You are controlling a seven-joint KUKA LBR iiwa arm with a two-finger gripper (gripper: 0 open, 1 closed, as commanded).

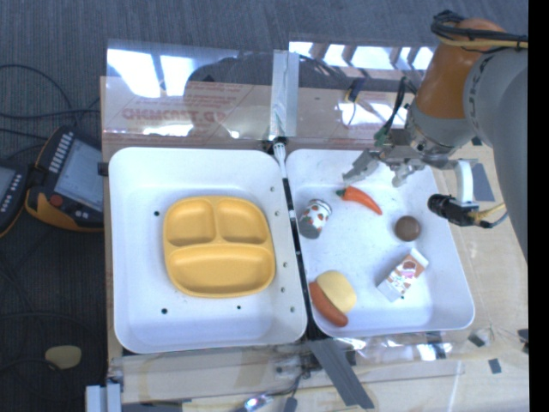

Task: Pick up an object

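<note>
My gripper (380, 172) hangs over the far part of the right bin (446, 316), fingers spread and open with nothing between them. Just below it on the bin floor lies an orange carrot (362, 199), apart from the fingertips. A brown ball (407, 227) sits to the right of the carrot. A small white and red box (403, 275) lies nearer the front. A yellow lump with a red-brown sausage (333, 296) rests at the bin's front left corner. A grey-white round toy (316, 217) leans by the bin's left wall.
The left bin (129, 316) holds a yellow divided plate (219, 245). A clear panel (197, 93) stands behind both bins. The arm's grey body and orange band (455, 67) reach in from the upper right. A handheld controller (64, 178) lies left of the bench.
</note>
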